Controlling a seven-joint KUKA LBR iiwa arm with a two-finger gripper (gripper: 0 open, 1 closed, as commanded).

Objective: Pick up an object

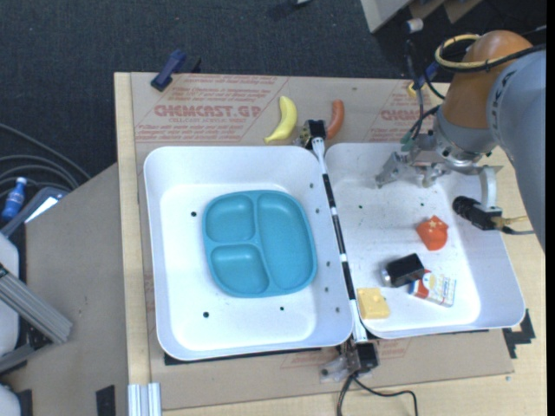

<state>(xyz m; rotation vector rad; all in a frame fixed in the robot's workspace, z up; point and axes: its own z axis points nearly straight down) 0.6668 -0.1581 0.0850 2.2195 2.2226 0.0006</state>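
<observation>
Over the right bin's [486, 315] far edge the claw [414, 170] hangs with fingers spread and nothing between them, while the orange-red object [432, 232], black block [403, 269], yellow piece [373, 302] and small packet [440, 289] lie toward the table's near right corner.

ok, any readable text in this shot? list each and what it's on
"CHEMCAST G P" in red, on the brown board behind the left bin; the last letters are unsure.
The smaller red lines above and below it: too blurred to read.
A second red print on the board behind the right bin, beside the gripper: partly hidden, not readable.
The small printed packet in the right bin: print too small to read.
</observation>
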